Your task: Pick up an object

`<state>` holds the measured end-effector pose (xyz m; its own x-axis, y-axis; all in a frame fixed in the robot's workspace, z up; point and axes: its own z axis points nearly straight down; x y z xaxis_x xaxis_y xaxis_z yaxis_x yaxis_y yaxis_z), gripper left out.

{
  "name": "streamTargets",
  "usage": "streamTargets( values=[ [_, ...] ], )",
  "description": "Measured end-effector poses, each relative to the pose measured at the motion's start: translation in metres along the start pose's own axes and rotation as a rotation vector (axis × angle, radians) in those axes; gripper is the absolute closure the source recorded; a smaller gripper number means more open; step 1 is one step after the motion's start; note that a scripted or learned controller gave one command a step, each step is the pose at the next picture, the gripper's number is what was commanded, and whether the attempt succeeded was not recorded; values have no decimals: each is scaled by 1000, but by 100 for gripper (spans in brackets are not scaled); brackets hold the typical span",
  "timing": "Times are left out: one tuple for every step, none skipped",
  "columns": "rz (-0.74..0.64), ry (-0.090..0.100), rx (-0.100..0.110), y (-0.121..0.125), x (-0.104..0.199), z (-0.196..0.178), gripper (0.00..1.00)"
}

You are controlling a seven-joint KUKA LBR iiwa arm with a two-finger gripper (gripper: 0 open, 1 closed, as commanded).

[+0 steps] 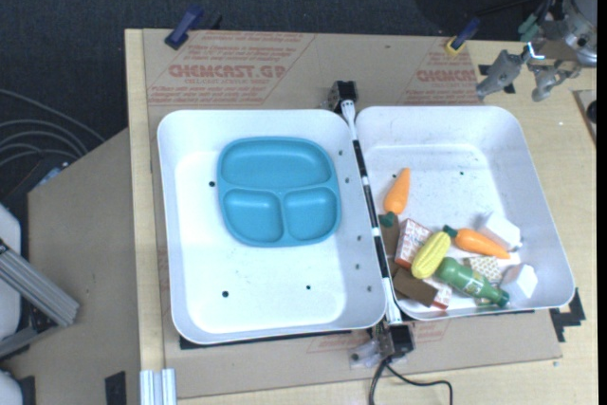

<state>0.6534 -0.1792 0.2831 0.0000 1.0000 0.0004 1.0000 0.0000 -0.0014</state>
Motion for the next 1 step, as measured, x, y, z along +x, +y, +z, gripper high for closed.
streamTargets(
  values=[
    [-1, 1, 2, 13, 7, 159, 0]
  ],
)
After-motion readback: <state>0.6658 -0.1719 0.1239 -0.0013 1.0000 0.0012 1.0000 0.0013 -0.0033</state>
